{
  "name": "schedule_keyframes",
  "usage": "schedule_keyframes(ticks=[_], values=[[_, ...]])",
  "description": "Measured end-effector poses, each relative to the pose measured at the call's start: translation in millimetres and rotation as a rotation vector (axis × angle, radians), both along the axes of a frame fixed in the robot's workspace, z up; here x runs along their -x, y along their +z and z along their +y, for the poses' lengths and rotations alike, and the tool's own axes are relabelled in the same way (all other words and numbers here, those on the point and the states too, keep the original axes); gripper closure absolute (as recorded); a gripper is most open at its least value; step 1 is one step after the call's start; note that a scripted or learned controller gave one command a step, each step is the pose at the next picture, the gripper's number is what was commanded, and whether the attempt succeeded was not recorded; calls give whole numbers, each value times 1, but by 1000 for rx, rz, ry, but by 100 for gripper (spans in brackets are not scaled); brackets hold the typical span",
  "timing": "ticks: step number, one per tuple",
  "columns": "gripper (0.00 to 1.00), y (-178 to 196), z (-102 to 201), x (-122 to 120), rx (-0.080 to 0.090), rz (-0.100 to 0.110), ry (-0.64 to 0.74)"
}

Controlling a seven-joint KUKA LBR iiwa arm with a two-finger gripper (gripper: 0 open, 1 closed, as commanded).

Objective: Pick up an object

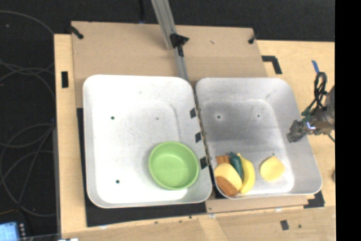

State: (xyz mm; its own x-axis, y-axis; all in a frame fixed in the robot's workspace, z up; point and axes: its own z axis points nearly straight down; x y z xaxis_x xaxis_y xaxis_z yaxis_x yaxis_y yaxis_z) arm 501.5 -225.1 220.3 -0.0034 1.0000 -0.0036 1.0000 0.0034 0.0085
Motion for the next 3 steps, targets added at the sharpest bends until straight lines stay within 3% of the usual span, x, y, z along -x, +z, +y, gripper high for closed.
schedule_keyframes(ticks=[1,2,3], values=[[100,56,7,-2,-2,6,0],[100,69,7,-3,-3,6,3],[100,70,61,-16,-3,5,5]])
